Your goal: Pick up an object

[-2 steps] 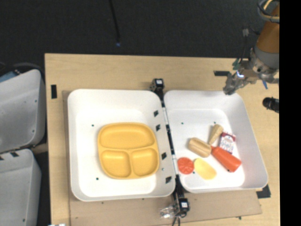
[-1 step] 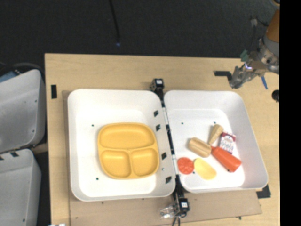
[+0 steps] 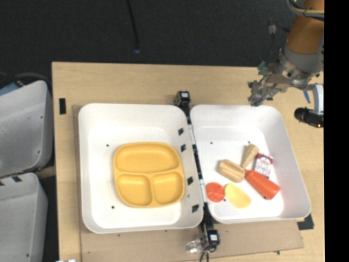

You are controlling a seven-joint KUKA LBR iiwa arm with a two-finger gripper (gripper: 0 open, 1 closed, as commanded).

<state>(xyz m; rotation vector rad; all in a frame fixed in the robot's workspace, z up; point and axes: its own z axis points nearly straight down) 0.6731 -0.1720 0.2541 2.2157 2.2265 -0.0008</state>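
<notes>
Although the task names no particular thing, everything worth picking lies in the right bin [image 3: 283,124], gathered toward its near half. A tan bread roll [image 3: 232,171] lies there, with a paler cone [image 3: 250,155] tilted just beyond it. An orange carrot [image 3: 263,185] lies just to the right of the roll, and a small red-and-white packet [image 3: 264,164] sits against the carrot's far side. Nearest the front wall are a flat red tomato slice [image 3: 215,191] and, touching or almost touching it, a yellow lemon-shaped piece [image 3: 238,196]. The left bin [image 3: 92,146] holds a yellow divided plate [image 3: 148,174], well apart from the small pieces.

The gripper [image 3: 257,96] hangs over the far rim of the right bin, near its left far corner, well apart from every piece. Nothing is between its ends, but they are too small and dark to tell whether it is released or clenched. The arm [image 3: 302,42] rises behind it at the right.

By my judgement this is the approach step: no target has been reached. The next move calls for travel toward the near half of the bin and a descent over one piece. The roll and carrot look the easiest, being thick enough to grasp across their width. The tomato slice lies flat and close to the bin wall, so it looks harder.
</notes>
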